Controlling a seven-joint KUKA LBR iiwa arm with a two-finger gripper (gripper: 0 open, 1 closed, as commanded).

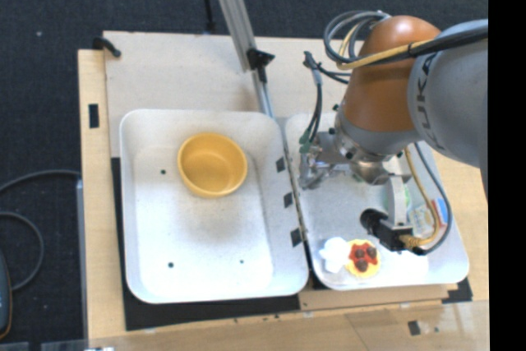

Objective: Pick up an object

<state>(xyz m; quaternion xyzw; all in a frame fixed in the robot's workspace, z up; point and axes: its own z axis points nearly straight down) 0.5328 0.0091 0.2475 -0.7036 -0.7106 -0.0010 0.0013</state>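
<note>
The grey arm [448, 86] reaches in from the right, its orange band [386, 74] bulging above the wrist. Below that band, the claw [316, 168] points down-left.

Upright yellow bowl [213, 164] in left bin [148, 259]

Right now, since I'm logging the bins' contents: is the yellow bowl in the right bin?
No. The yellow bowl sits in the left bin, apart from the gripper over the right bin.

Right bin [448, 263] floor mostly under arm [394, 86]; gripper [316, 168] fingers indistinct, arm cut off at frame's right.
</note>
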